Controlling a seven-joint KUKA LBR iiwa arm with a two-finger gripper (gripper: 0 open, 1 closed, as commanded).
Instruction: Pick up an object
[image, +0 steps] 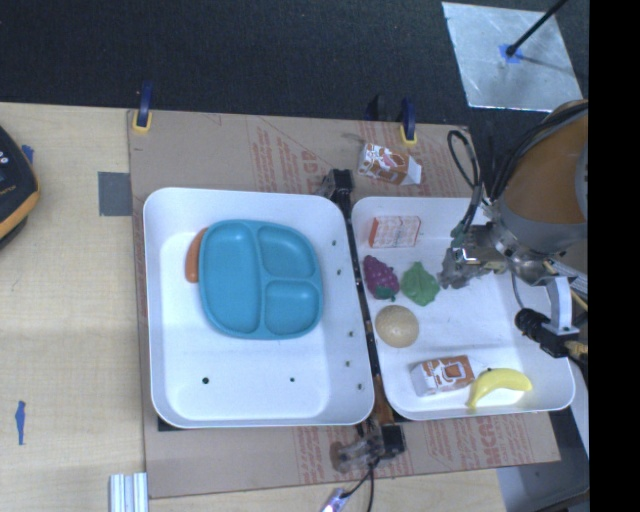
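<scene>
Camera view: hand (458, 268) low in right bin (545, 404), just beside green toy veg (421, 285); can't tell if it's parted or closed, nothing seen in it. Nearest pick = green piece, btwn purple grapes (380, 276) and hand. Prob. light hollow plastic, stiff, lumpy, bit slick; take across narrow middle. Alts: tan ball (397, 326) round, likely rolls; banana (499, 387) at front rim, grab mid-curve; small cartons (441, 375) light, flat sides easy. Left bin (170, 395) has blue tray (262, 279).
</scene>
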